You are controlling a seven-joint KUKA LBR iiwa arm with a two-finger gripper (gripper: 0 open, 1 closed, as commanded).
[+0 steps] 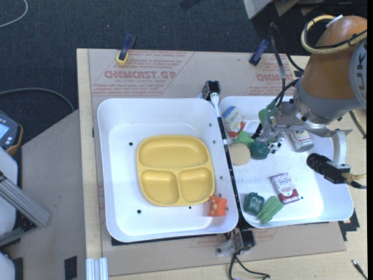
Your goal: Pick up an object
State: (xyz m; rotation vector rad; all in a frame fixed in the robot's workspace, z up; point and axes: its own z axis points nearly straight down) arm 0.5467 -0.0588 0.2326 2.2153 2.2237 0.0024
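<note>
Small toys crowd the right bin (335, 212) — a dark green one (259, 150) sits directly under the gripper (267, 137), beside a cream disc (240, 154) — though whether it is grasped cannot be told, while the left bin (116, 214) holds a yellow divided plate (175, 169).

Your bench (175, 74) is topped with a brown sheet printed in red lettering (held by a yellow clamp (123, 56) and a blue clamp (258, 53) at the far edge). Directly on it you have the left bin (116, 174) and the right bin (326, 206), touching side by side, with what looks like a black clip (210, 88) at their far junction.
</note>
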